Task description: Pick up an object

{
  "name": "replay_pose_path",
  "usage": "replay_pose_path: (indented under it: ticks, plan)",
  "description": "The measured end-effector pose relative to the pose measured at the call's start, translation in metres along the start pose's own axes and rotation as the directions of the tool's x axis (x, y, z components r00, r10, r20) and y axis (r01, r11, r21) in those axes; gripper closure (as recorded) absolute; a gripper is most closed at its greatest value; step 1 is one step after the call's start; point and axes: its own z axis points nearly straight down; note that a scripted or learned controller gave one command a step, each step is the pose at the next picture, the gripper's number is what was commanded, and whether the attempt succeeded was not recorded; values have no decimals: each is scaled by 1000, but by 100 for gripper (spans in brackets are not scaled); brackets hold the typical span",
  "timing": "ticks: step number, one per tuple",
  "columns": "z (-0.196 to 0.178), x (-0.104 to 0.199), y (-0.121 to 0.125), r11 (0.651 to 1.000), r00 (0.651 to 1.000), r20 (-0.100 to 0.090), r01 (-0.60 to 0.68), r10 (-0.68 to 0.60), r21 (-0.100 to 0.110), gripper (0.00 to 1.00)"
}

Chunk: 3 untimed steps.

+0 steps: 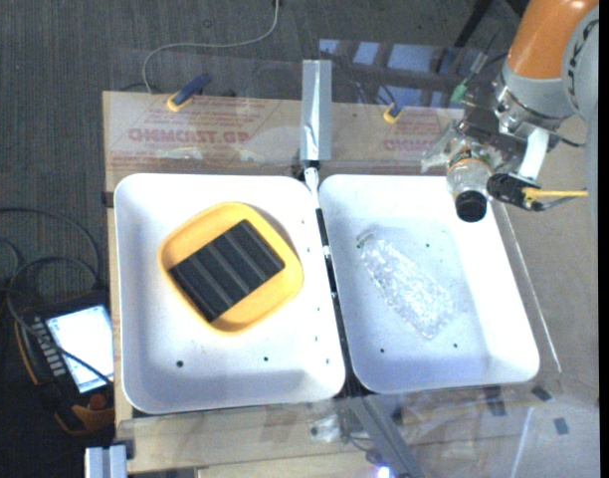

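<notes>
- We see a brown board bench (pixel 220 137) with faded red lettering, standing on a dark grey carpeted floor (pixel 66 28) where thin cables trail.
- On the floor off the bench's left edge lies one handheld unit with a lit screen (pixel 74 345).
- We count two yellow-handled clamps on the bench's far edge, one (pixel 187 92) to the left and one (pixel 392 114) further right.
- Two shallow white bins sit side by side: the left bin (pixel 135 366) and the right bin (pixel 504 357).
- In the left bin's middle lies one yellow rounded-square dish (pixel 281 285) carrying one black ribbed slab (pixel 230 267).
- One clear crinkled plastic packet (pixel 409 282) lies in the right bin's middle, slanting toward its near right corner.
- The gripper (pixel 469 162) hangs over the right bin's far right corner, well apart from the packet. We cannot tell whether it is open or closed.
</notes>
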Motion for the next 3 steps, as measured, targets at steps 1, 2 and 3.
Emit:
replay_pose_path:
  ticks: [1,2,3]
  plan:
    - [31,27,3,946,946,-22,324,-325,-29,100]
    - [23,27,2,945,945,-24,325,-326,-27,100]
    - [15,27,2,945,945,-24,325,-326,-25,100]
